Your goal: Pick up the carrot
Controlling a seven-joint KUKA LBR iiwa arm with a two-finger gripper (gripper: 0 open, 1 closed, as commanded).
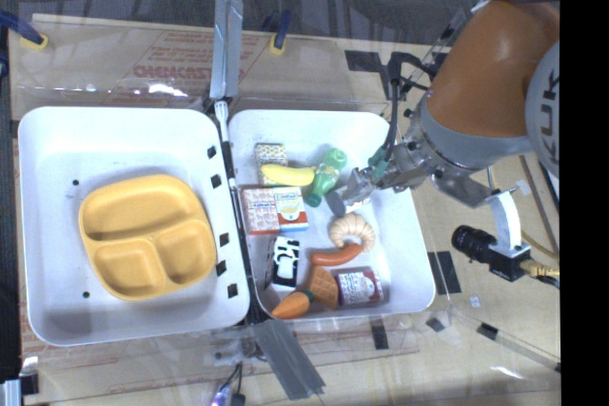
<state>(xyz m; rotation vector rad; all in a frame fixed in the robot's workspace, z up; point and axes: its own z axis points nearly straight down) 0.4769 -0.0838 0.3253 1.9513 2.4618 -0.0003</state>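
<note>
Two shallow white bins are seen side by side on the bench: the left bin (pixel 38 204) and the right bin (pixel 404 233). The arm (pixel 495 81) is seen reaching in from the right, its orange band above the grey wrist, angled down and leftward over the right bin's upper right part. The gripper (pixel 344 192) is placed low over the bin's middle, just right of the green bottle (pixel 325 174) and above the croissant (pixel 351 228). How wide the jaws stand cannot be told; nothing is seen held between them.

The carrot (pixel 291 304) is found at the near edge of the right bin, toward its left corner, lying roughly crosswise, well apart from the gripper. It is closely flanked: a brown bottle with a red label (pixel 344 286) touches or nearly touches it on the right, and a black-and-white carton (pixel 284 262) sits just above it. A sausage (pixel 337 254) lies between croissant and bottle. Further up, a red-and-white box (pixel 273 208), a banana (pixel 285 175) and a small patterned packet (pixel 271 152) are noted.

Little open room is left around the carrot, the bin wall being just below it. Bare floor is seen along the right bin's right side. A yellow divided tray (pixel 145 233) is recorded in the left bin, with bare floor around it.
</note>
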